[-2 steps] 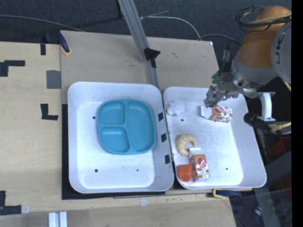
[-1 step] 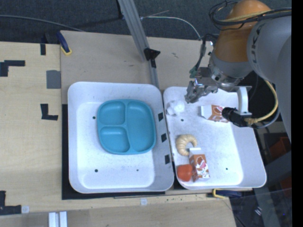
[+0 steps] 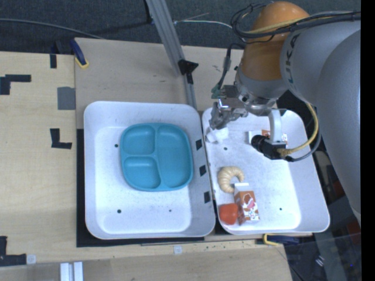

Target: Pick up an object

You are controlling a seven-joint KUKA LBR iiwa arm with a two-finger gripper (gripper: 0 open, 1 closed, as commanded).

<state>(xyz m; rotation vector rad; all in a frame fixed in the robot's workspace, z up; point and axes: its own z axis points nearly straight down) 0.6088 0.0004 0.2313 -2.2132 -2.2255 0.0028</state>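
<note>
My gripper [image 3: 220, 119] hangs low over the far left corner of the right bin [image 3: 293, 215]. A small white object [image 3: 216, 136] lies right under its fingertips, against the bin's left wall; whether the fingers touch it I cannot tell. Nearer the front of that bin lie a beige croissant-shaped piece [image 3: 229, 178], a red and white carton [image 3: 246, 204] and a red-orange round thing [image 3: 228, 214].
The left bin [image 3: 105, 215] holds a blue divided plate [image 3: 156, 156]. A grey metal pole [image 3: 167, 31] slants up behind the bins. Black tape marks dot the wooden bench at the left.
</note>
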